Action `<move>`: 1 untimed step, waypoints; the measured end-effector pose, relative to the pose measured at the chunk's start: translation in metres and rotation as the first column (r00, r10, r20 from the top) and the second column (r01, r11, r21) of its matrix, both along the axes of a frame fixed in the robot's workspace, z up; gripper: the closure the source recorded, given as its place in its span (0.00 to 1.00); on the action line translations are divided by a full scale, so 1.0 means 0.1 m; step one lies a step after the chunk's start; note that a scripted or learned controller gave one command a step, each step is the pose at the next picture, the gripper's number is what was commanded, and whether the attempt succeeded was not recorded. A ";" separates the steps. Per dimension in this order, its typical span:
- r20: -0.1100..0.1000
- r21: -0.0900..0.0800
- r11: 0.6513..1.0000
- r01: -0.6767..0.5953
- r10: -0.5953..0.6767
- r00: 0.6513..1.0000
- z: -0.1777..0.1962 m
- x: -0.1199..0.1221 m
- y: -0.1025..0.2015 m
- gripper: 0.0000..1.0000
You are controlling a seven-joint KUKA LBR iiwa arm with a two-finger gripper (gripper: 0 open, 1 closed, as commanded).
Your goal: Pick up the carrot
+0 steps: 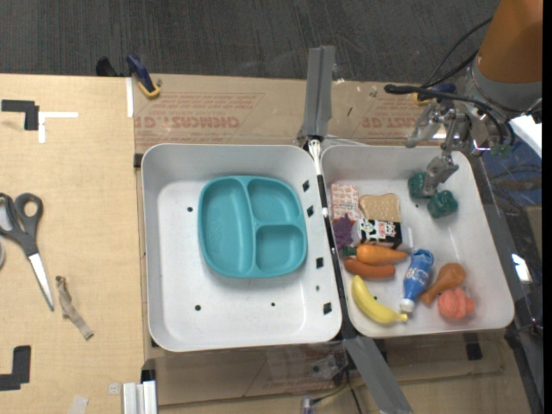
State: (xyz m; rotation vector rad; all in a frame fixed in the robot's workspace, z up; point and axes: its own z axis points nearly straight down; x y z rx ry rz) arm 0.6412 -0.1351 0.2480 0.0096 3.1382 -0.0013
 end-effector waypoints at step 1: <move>-0.002 0.001 1.000 -0.018 0.018 1.000 -0.96 -0.43 0.42 0.00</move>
